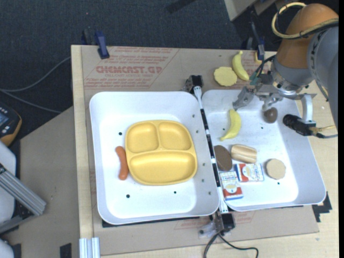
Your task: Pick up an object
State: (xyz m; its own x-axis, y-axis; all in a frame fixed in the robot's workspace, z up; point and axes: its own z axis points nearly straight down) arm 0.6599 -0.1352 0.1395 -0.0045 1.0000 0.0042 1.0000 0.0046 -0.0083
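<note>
My gripper (255, 105) hangs over the far end of the right bin (301, 192). Its fingers stand apart, one grey finger (241, 99) to the left and one brown-tipped finger (270, 113) to the right, with nothing between them. A yellow banana (233, 124) lies just in front of the left finger, apart from it. Closer to the front of that bin lie a brown oval piece (223, 156), a tan bread roll (244, 153), a round biscuit (276, 169) and two small cartons (250, 172) (230, 186).
The left bin (102, 112) holds a yellow divided plate (160, 151) with a sausage (122, 162) beside it. Behind the right bin, a second banana (240, 66) and a yellow round piece (225, 76) lie on the bench. The arm's orange band (303, 34) rises at top right.
</note>
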